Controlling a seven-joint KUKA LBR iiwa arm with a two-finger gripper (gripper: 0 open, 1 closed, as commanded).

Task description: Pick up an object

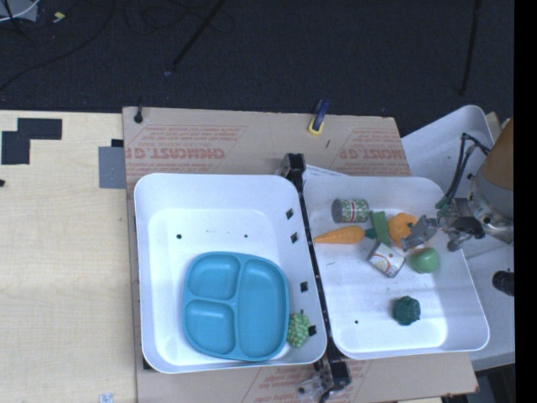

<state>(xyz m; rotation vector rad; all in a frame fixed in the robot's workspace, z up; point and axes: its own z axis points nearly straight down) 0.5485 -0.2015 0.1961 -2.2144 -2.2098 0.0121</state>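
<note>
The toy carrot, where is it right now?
The toy carrot lies in the right bin, near the divider, just below the small can.

Dark carpet floor [252, 40] with cables; pale wooden bench [59, 259]; cardboard sheet [235, 141] under bins.

Two white bins sit side by side: the left bin [151, 225] holds one blue divided plate [235, 305] and one green bumpy ball [298, 330]. The right bin [461, 326] holds one can [350, 210], one carrot [340, 236], one orange fruit [402, 224], one green apple [425, 260], one small carton [386, 260] and one dark green lump [407, 310].
</note>
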